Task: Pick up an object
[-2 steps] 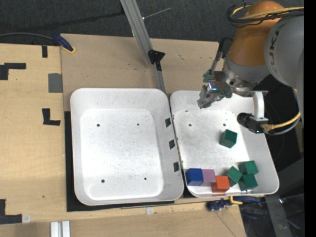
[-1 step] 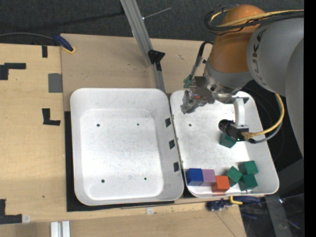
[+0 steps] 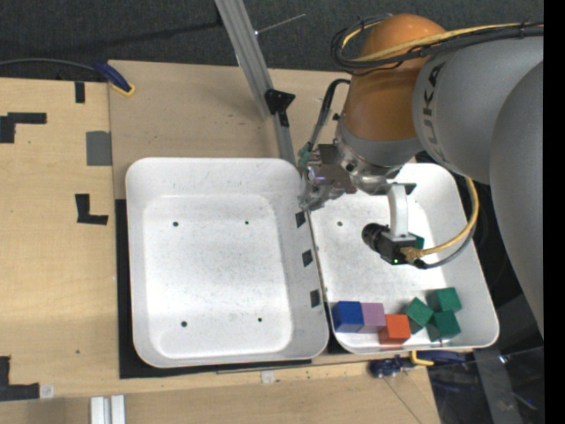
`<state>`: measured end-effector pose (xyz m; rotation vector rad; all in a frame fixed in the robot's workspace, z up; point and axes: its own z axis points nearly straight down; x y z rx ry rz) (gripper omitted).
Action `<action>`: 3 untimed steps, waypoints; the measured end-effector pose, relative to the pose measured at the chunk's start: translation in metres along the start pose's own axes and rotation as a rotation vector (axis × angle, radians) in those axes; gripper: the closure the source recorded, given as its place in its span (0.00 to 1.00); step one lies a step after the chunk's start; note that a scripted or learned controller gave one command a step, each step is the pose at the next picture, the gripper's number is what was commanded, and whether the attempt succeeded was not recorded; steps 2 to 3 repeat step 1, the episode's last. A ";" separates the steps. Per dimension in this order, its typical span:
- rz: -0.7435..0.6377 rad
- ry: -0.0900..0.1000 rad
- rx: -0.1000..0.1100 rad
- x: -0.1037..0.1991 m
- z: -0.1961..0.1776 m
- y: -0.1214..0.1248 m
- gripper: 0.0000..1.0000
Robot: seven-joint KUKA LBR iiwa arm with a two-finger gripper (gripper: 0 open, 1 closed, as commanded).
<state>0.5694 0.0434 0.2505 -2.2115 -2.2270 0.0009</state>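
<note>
On the pale wood-grain desk before you sit two shallow white plastic bins with rounded corners, side by side, their inner rims touching. The left bin has a smooth floor dusted with grey speckles and marked by four small dark dots. The right bin holds six small matte blocks, all clustered along its near wall. You can count one blue cube, one lilac cube just beside it, and one orange cube touching the lilac one. Then come a tilted green block, a second green block and a third green block towards the near right corner. The metallic pincer hangs over the right bin's far left corner by the shared rim, well apart from the blocks. You cannot tell whether it is released or clenched.
</note>
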 end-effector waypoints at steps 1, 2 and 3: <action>0.000 -0.001 0.001 0.054 0.001 -0.019 1.00; 0.000 -0.001 0.001 0.054 0.001 -0.019 1.00; 0.000 -0.001 0.001 0.054 0.001 -0.019 1.00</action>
